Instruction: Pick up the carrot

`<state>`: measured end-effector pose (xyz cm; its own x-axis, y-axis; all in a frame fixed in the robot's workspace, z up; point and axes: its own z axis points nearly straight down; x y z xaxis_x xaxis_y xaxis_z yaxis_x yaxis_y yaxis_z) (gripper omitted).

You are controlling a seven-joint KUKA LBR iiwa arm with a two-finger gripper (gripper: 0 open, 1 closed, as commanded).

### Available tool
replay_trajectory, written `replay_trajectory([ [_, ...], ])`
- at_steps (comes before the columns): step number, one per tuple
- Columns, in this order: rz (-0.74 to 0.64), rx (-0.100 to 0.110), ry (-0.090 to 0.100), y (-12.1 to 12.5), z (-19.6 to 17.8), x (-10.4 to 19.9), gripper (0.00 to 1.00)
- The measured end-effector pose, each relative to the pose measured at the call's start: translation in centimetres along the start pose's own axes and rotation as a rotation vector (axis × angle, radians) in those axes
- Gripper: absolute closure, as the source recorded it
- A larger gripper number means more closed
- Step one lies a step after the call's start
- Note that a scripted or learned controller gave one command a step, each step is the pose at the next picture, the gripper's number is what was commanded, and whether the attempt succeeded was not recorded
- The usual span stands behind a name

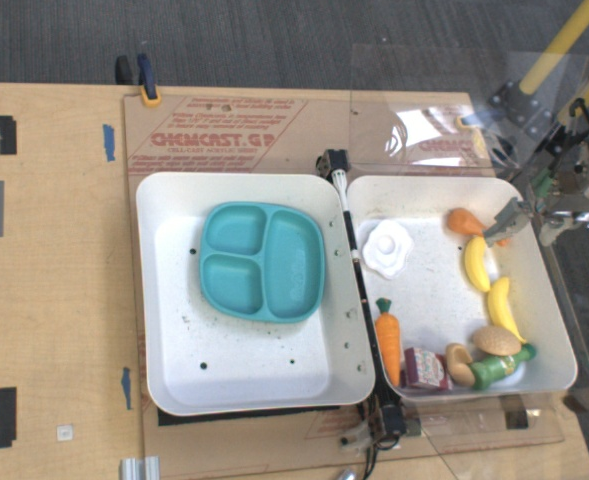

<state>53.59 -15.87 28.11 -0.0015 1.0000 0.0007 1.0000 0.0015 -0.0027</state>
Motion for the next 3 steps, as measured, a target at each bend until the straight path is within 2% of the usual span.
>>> replay_trajectory([
  [1,0.088,0.001,0.002,-5.7,18.0,2.6,0.00],
  [2,0.151,-0.012,0.003,6.0,9.2,9.4,0.00],
  [3,0.088,0.002,0.000,-3.4,9.7,9.0,0.00],
])
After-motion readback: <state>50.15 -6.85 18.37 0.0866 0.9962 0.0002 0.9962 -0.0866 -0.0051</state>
